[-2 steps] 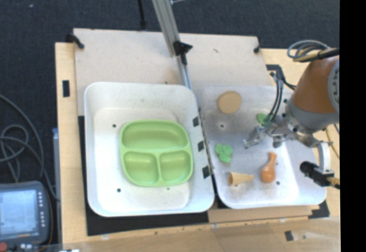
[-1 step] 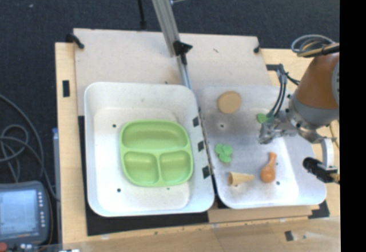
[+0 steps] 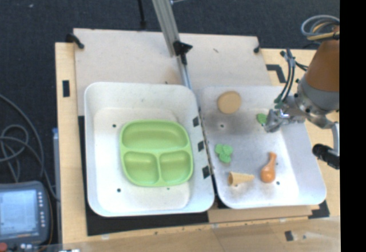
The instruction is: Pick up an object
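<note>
The right bin [image 3: 297, 185] holds a round tan disc [image 3: 229, 102] near its back, a green clump [image 3: 223, 153] at its left, a tan cone [image 3: 240, 178] and an orange carrot-like piece [image 3: 269, 168] toward the front. A small green piece [image 3: 262, 119] lies by the gripper's tip. My gripper [image 3: 273, 121] reaches in from the right and hangs low over the bin's right-middle, touching or just beside that green piece.
The left bin [image 3: 103, 102] carries a green three-compartment plate [image 3: 155, 151]. A slanted metal pole [image 3: 163, 8] rises behind the bins. The arm's grey body and orange band [image 3: 325, 68] stand over the right bin's back right corner.
</note>
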